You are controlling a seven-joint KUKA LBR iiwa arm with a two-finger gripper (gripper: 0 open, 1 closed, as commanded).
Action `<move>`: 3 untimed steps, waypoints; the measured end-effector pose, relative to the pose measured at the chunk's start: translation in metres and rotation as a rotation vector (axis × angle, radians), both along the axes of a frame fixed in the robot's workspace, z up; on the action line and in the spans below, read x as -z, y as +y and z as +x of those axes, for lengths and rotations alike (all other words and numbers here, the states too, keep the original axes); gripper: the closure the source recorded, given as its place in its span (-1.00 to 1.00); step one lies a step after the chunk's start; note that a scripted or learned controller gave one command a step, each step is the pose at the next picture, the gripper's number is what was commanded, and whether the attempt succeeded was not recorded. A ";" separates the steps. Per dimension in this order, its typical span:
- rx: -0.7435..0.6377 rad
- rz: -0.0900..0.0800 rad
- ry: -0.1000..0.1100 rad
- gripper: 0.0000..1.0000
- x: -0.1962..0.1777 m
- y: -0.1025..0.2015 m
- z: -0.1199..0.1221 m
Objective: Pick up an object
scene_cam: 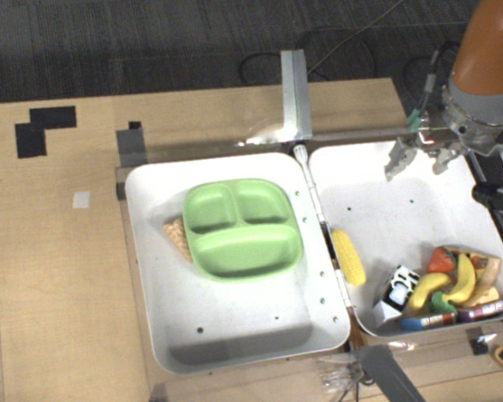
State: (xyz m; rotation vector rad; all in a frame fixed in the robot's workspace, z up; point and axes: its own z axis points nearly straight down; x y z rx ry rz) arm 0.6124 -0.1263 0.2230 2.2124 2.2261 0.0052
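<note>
1. The gripper (421,159) hangs over the far part of the right bin (373,226), its two fingers (399,161) spread apart with nothing between them.
2. The toys lie well apart from it in the bin's near corner: a banana (462,279), a corn cob (349,258), markers (452,316).
3. The left bin (172,333) holds a green divided plate (239,227).

A green divided plastic tray (240,227) lies in the left white bin (171,324); a yellow corn cob (349,258) lies at the right white bin's (370,199) left edge, with a heap of toy food (453,289) in its near right corner.
</note>
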 end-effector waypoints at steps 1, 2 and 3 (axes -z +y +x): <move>-0.122 -0.001 0.000 -1.00 0.122 -0.036 0.011; -0.031 -0.001 -0.003 -1.00 0.135 -0.043 0.059; -0.137 -0.003 -0.004 -1.00 0.095 -0.052 0.039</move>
